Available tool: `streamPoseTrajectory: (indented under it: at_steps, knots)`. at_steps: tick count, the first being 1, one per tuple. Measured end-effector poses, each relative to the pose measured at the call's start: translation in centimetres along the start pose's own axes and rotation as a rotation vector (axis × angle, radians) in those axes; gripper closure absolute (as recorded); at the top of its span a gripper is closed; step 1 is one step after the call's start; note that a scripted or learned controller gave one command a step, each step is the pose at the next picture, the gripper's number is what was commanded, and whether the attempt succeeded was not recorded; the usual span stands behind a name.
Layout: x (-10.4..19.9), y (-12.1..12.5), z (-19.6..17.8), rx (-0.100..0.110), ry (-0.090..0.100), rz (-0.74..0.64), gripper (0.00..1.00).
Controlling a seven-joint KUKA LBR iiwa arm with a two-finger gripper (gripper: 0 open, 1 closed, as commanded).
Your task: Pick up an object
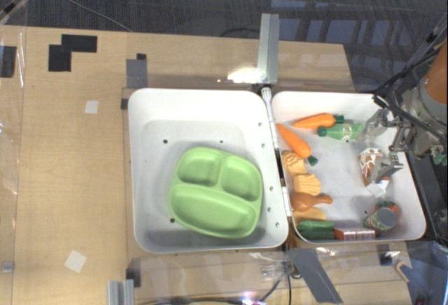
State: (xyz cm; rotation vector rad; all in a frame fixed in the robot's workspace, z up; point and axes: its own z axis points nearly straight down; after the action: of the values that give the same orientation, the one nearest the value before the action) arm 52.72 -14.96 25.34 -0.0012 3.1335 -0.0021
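Over the right bin (417, 188), the gripper (390, 150) hangs with fingers apart beside a small packet (369, 164), nothing lifted yet.

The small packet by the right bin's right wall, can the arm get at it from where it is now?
Probably yes. The gripper hangs right beside the packet, with bare bin floor around it and the carrots well off to the left.

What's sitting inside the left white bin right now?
A light green plastic divided plate lies in the left white bin. Whatever is beneath the plate is covered.
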Motion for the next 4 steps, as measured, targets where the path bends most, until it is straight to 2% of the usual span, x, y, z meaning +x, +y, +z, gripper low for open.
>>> streamPoseTrajectory:
  at_steps: [1, 2, 3, 4]
  knots:
    - [2.8, -5.7, 11.7, -0.002, 0.009, -0.061, 0.00]
    - [-2.8, -5.6, 16.4, 0.002, -0.006, 0.017, 0.00]
    - [-3.4, -5.5, 14.9, 0.006, -0.023, 0.010, 1.00]
    - [-6.8, -5.6, -0.1, 0.003, -0.015, 0.178, 1.00]
